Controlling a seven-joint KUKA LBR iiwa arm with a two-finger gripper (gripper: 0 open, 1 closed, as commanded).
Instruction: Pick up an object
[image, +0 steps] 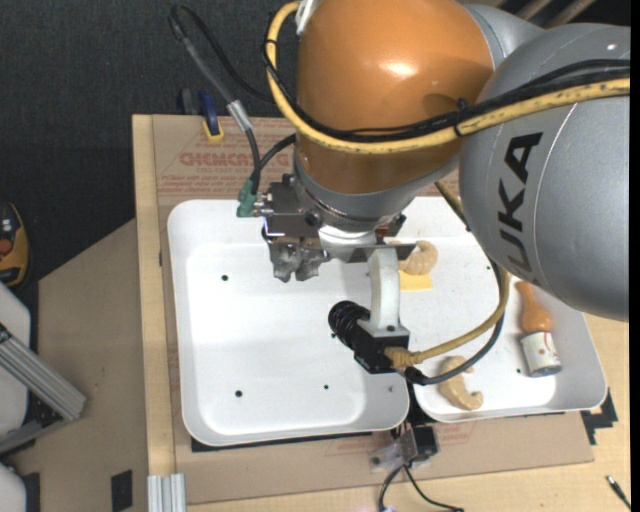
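- Camera view looks down on two white bins that sit side by side on a brown worktop (160, 330).
- A big grey arm (560, 150) with a shiny orange band (385, 65) comes in from the right and covers much of the top of the picture.
- Its gripper (297, 262) hangs low over the back part of the left bin (260, 370), near the bin's far wall.
- I cannot tell how far the gripper is open, and I see nothing held in it.
- A white bracket with a black part (365, 340) sticks out from the wrist toward the seam between the two bins.
- All the things to pick up lie in the right bin (570, 395), to the right of the gripper.
- A tan lump (420, 257) and a flat yellow piece (415, 281) lie closest, just past the bracket.
- An orange bottle-shaped thing (532, 310) and a small white can with a red mark (540, 353) lie further right, well apart from the gripper.
- A curved tan piece (462, 393) lies at the front of the right bin, near the black cable (470, 345).
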